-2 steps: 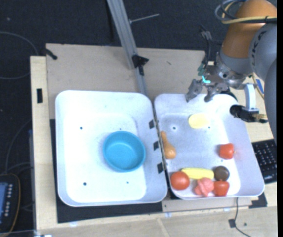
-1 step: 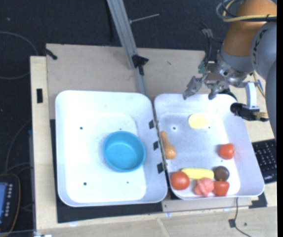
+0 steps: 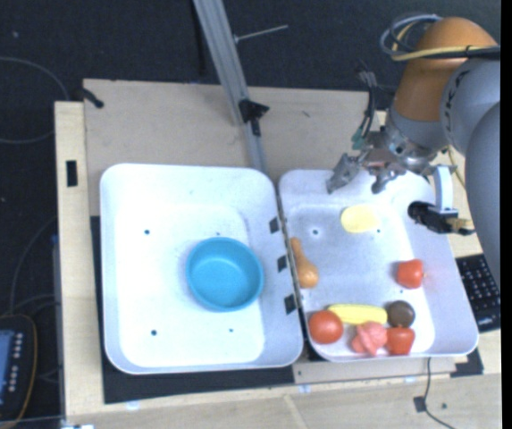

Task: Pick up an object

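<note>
Camera view looks down on the right bin (image 3: 434, 324), the landmark for everything here. Above its far rim hangs the gripper (image 3: 360, 181), its two fingers spread apart with nothing between them. Just below the gripper, inside the bin, lies a pale yellow lemon (image 3: 359, 219). Along the bin's near wall cluster a banana (image 3: 357, 314), two tomatoes (image 3: 325, 327) and a pink piece (image 3: 370, 338). Beside this bin, a blue bowl (image 3: 225, 273) sits in the left bin (image 3: 130, 239).

I see: left bin (image 3: 130, 329) – bowl (image 3: 225, 273) inside | right bin (image 3: 443, 315) – food items clustered at near edge | gripper (image 3: 363, 175) over far edge
</note>
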